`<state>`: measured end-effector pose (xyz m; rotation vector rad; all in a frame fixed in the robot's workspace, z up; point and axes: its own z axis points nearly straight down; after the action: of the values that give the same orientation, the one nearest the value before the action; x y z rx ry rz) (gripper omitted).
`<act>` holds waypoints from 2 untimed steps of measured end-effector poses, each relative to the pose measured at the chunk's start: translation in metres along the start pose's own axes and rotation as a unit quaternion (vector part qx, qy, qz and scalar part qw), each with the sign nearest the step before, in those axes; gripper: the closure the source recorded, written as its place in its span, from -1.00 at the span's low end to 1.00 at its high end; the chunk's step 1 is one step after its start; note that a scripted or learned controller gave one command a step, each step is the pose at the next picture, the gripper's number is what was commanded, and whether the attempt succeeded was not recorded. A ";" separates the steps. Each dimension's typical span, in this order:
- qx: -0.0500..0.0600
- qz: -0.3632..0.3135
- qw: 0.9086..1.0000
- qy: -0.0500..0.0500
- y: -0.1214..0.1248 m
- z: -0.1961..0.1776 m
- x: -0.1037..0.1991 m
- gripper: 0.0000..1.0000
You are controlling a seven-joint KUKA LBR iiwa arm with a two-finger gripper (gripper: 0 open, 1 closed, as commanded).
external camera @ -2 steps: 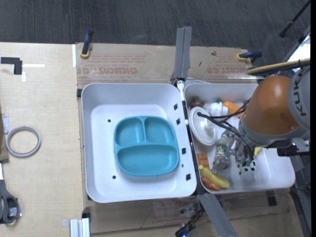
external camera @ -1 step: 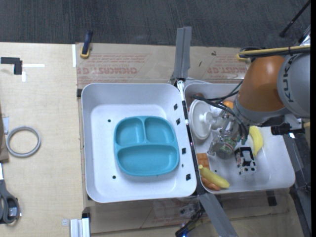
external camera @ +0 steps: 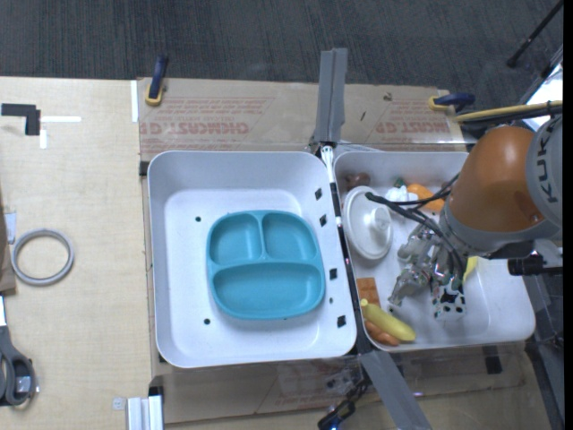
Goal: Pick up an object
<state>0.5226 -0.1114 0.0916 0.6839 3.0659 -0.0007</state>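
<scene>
Left bin [external camera: 170,267]: blue divided plate [external camera: 266,264], not my target. Right bin [external camera: 501,325]: white lid [external camera: 369,224], banana [external camera: 390,322] by the near wall, a black-and-white toy [external camera: 450,301] just beside my fingers [external camera: 414,274]. I hang low among these; whether the fingers are spread or pressed together, I cannot tell. To grasp well, I should centre over one separate object before closing.

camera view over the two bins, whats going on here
A grey robot arm with an orange band reaches in from the right and hangs its pincer low over the right bin. That bin holds small toys: a white cup, a banana, and a black-and-white cow. The left bin holds a blue divided plate. Nothing is visibly gripped yet.
</scene>
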 end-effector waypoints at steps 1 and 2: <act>0.000 0.058 0.998 -0.001 0.043 0.000 -0.088 -1.00; 0.000 -0.017 1.000 -0.001 -0.033 -0.001 -0.037 -1.00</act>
<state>0.5418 -0.1570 0.0923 0.6326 3.0754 -0.0004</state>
